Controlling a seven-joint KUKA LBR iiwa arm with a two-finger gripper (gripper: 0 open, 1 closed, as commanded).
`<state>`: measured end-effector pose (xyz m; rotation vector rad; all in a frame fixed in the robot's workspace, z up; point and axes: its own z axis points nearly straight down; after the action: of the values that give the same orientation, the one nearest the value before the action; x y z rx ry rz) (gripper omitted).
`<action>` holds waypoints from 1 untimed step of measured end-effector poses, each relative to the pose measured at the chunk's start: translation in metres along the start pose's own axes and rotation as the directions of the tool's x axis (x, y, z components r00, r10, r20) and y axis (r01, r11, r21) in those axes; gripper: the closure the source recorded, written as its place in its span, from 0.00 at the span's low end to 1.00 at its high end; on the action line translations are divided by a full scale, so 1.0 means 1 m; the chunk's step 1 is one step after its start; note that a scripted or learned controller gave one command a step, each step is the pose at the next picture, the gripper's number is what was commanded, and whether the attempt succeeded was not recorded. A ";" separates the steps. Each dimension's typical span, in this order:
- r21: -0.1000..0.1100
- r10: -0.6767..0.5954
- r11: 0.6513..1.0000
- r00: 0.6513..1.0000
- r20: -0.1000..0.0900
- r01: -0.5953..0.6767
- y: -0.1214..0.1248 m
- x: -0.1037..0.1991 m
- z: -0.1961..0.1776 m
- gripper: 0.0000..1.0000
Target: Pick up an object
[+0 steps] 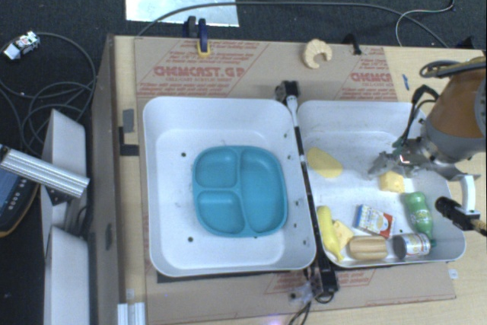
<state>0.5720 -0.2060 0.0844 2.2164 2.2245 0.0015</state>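
Over the right bin (358,122), near its right wall: hand (396,161), low, fingers spread, nothing between them. Just below and touching or nearly so, a pale yellow chunk (392,182). Left of it, a yellow lemon-like piece (324,162). Nearer the front wall: green bottle (418,211), small can (412,245), red-and-white carton (374,221), bread roll (367,248), banana (331,231). Beside, in the left bin (171,125), a blue divided plate (239,189).

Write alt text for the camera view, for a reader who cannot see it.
A grey and orange robot arm reaches from the right, its hand low in the right bin beside a yellow piece. Toy food lies along that bin's near side, including a green bottle. The left bin holds a blue divided plate.
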 end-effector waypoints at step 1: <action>-0.006 -0.002 1.000 1.000 0.002 0.002 0.002 -0.001 -0.013 1.00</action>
<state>0.5740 -0.2065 0.0971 2.2098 2.2227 0.0064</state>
